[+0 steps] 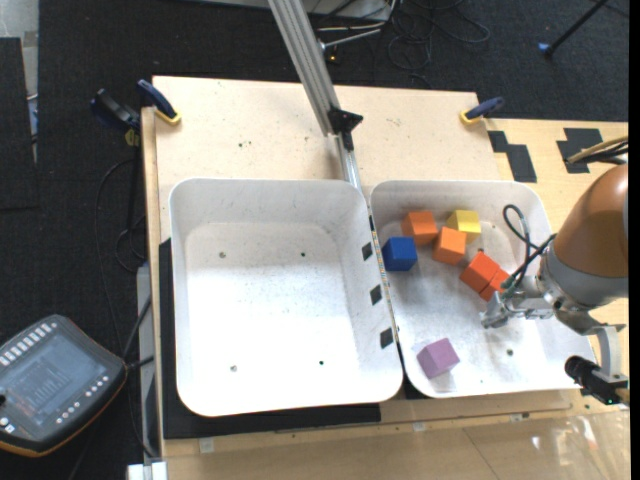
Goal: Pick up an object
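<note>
The right bin (pixel 520 373) holds several blocks: a blue cube (pixel 400 254), an orange cube (pixel 421 226), a yellow cube (pixel 464 222), a second orange cube (pixel 451 245), a red-orange block (pixel 484 273) and a purple cube (pixel 437 357). My gripper (pixel 503 308) hangs low at the right side of this bin, just below and right of the red-orange block. Nothing shows between its fingers. The purple cube lies apart, to the gripper's lower left.
The left bin (pixel 190 268) stands beside the right one. A metal camera pole (pixel 305 48) slants up from between the bins. Clamps (pixel 160 103) (pixel 482 109) grip the bench's back corners. A teach pendant (pixel 45 378) lies at lower left.
</note>
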You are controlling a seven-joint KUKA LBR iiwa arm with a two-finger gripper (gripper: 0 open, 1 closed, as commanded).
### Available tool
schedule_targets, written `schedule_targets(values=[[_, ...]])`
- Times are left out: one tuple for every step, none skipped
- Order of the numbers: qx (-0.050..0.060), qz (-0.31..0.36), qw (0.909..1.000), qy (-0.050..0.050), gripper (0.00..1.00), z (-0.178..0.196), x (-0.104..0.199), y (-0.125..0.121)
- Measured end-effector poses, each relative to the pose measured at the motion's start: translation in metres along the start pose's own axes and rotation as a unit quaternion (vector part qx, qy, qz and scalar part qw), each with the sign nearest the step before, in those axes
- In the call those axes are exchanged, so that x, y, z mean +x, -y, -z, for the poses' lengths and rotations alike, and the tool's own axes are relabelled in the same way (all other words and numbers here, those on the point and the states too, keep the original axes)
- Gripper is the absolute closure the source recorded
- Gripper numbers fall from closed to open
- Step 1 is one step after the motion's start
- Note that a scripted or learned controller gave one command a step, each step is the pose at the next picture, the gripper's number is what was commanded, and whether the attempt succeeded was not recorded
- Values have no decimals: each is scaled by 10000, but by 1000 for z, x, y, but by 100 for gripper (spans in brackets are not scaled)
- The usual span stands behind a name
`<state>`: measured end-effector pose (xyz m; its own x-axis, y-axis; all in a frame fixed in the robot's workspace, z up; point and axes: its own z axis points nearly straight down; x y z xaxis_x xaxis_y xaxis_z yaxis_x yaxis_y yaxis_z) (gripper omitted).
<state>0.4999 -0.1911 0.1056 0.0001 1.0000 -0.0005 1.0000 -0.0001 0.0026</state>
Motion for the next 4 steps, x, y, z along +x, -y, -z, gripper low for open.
schedule_targets(values=[[-19, 18, 10000, 9, 100, 51, 1, -12], [-18, 13, 10000, 12, 100, 95, -3, -10], [-23, 19, 10000, 12, 100, 149, -3, -12], [14, 38, 10000, -11, 100, 136, 51, -28]])
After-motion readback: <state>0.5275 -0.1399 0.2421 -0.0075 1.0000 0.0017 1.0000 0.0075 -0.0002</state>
